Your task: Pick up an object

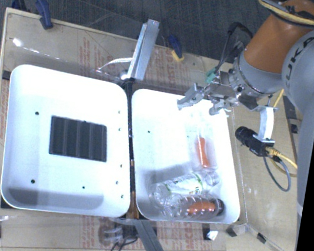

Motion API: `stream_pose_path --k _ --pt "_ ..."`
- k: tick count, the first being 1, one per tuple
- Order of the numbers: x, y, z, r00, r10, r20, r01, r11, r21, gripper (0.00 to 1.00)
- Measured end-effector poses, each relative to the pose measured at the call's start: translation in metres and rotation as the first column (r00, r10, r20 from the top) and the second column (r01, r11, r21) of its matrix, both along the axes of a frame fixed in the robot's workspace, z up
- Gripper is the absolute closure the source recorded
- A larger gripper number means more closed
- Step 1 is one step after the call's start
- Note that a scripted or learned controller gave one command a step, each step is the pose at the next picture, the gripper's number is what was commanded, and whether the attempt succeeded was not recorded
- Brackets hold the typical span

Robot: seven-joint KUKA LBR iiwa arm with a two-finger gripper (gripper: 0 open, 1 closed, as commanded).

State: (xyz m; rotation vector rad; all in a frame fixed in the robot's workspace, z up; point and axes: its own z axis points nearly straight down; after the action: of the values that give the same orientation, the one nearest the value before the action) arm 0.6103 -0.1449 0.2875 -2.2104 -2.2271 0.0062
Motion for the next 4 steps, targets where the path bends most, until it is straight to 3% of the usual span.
stream_pose_path --k 1,2,3,4 --pt "-0.057 -0.047 -0.070 0.993 0.116 0.001 -0.116 0.993 0.001 0.00" --pt "-0.030 -0.059 -0.099 0.985 0.173 0.003 -0.173 0.985 0.000 0.00" --pt "-0.030 -0.064 -0.100 0.978 0.211 0.005 -0.211 0.978 0.000 0.00" --pt "-0.017 -0.038 -0.027 0.913 0.408 0.005 -0.408 0.913 -0.001 0.00"
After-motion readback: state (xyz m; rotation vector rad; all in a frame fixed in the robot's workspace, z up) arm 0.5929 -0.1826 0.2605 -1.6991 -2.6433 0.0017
